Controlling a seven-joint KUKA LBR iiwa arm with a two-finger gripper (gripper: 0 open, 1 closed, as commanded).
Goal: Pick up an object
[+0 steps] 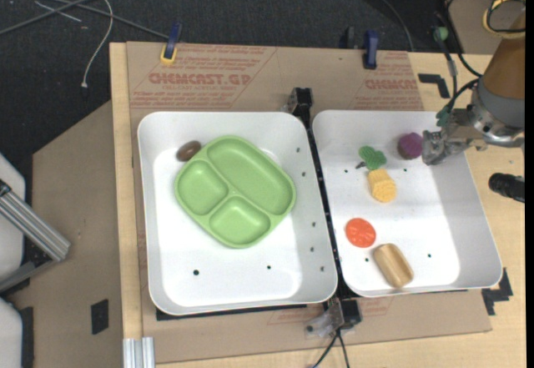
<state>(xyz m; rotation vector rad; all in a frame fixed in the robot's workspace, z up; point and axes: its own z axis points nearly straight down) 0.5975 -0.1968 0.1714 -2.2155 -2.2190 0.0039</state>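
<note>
Pincer (435, 147) sits low over the upper right part of the right bin (467, 216), just beside a purple ball-shaped item (410, 145) that lies to its left; from my feed I cannot tell whether it is open or closed, and I see nothing between its tips. Below and left of the purple item I see a yellow corn piece with green leaves (380, 178), then an orange-red round slice (360, 232), and nearest the front rim a tan bread-like roll (393, 264). In the left bin (167, 274) a green divided plate (235, 190) lies flat, with a small brown item (189, 150) touching its upper left edge. Both bins rest side by side on the desk (125, 191).
</note>
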